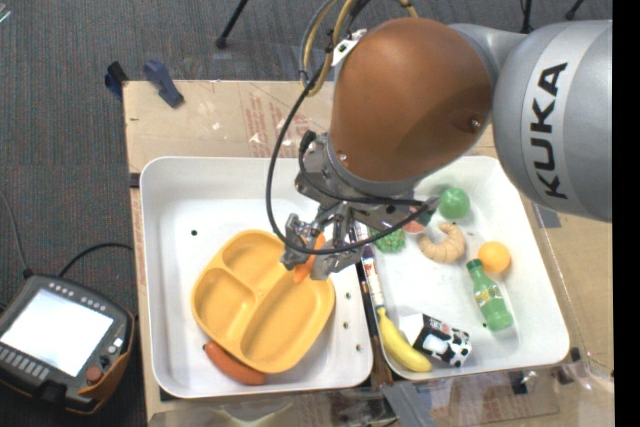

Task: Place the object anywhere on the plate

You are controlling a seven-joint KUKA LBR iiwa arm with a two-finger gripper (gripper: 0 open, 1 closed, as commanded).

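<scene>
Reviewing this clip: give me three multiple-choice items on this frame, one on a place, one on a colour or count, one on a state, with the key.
1. Where is the yellow plate?
A. left bin
B. right bin
C. on the floor

2. What colour is the bottle in the right bin?
A. blue
B. green
C. white

3. How does the banana lie?
A. on the plate
B. in the right bin, near its front-left corner
C. upright against the arm

Key: 1 A, the plate rests in the left bin. 2 B, its body is green with a label. 3 B, it lies flat beside the cow-patterned carton.
</scene>
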